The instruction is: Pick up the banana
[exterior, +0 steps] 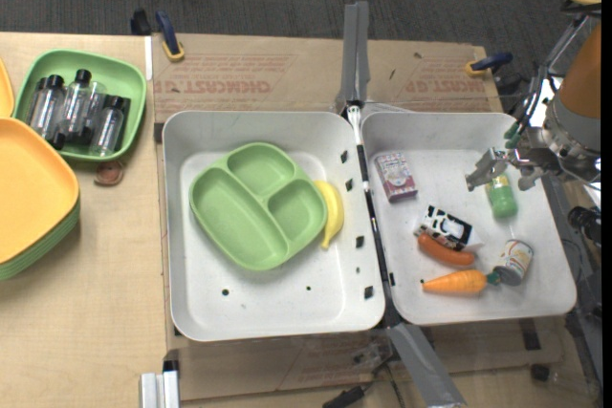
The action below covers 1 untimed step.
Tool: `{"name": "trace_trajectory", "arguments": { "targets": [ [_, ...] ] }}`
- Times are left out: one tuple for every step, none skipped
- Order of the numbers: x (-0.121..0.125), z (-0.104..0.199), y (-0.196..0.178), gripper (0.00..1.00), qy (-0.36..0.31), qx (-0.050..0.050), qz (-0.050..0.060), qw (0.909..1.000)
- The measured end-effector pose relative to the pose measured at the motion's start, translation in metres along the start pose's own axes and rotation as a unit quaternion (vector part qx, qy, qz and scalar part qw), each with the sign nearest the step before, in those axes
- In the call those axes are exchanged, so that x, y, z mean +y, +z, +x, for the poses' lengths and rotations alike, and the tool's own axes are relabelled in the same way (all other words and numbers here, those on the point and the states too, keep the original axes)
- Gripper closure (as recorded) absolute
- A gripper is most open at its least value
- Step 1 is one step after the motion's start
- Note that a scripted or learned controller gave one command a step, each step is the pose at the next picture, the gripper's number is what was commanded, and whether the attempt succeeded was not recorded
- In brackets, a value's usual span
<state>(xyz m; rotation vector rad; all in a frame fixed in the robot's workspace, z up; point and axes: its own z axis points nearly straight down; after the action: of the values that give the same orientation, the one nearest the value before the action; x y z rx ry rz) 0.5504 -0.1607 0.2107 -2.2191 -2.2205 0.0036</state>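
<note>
Banana: laid in the left bin, pressed against the right edge of a green divided plate, near the wall shared with the right bin. Right bin contents: pink carton, black-and-white packet, red sausage-like item, carrot, small can, green bottle. Jaws are seen over the right bin just above the green bottle, well apart from the banana; their opening cannot be told, and nothing is seen held.
</note>
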Motion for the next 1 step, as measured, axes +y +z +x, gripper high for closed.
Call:
{"name": "trace_trajectory", "arguments": {
  "targets": [
    [0.0,0.0,0.0,0.0,0.0,0.0,0.0,1.0]
  ]
}}
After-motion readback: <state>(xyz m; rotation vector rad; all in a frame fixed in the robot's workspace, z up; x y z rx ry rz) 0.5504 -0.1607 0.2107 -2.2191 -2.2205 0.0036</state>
